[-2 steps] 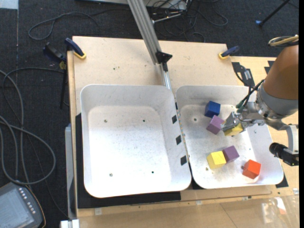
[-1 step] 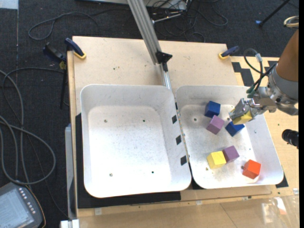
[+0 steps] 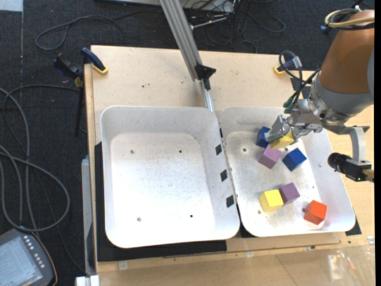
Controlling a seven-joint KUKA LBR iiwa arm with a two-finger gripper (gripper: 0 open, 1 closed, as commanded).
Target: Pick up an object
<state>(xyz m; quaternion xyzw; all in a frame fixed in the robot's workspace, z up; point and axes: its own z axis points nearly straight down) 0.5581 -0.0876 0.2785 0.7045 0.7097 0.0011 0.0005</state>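
- Grey and orange, the KUKA arm reaches in from the right of the camera view, its two-finger gripper point(image 3: 282, 133) low over the upper part of the right-hand shallow white bin point(image 3: 250, 228).
- Directly under the gripper lies a small yellow cube point(image 3: 283, 140), with a small dark blue cube point(image 3: 262, 137) touching it on the left side of the view.
- Gripper state: the fingertips appear to sit about the yellow cube, but the wrist body blocks the line of sight, so whether they are closed on it, or how wide they stand, cannot be told.
- Close below are a small light purple cube point(image 3: 269, 157) and a second blue cube point(image 3: 294, 159); farther down lie a second yellow cube point(image 3: 271, 199), a darker purple cube point(image 3: 290, 192) and an orange cube point(image 3: 315, 211).
- The left-hand shallow white bin point(image 3: 119, 124) bears only specks.
- Handling, as judged: these cubes look light, rigid and smooth-faced, likely foam or plastic, not fragile.
- Best hold is across two opposite flat faces, squarely, since a corner grip would likely twist out.
- Risk: the dark blue cube crowds one face of the yellow cube and may be nudged or pinched.
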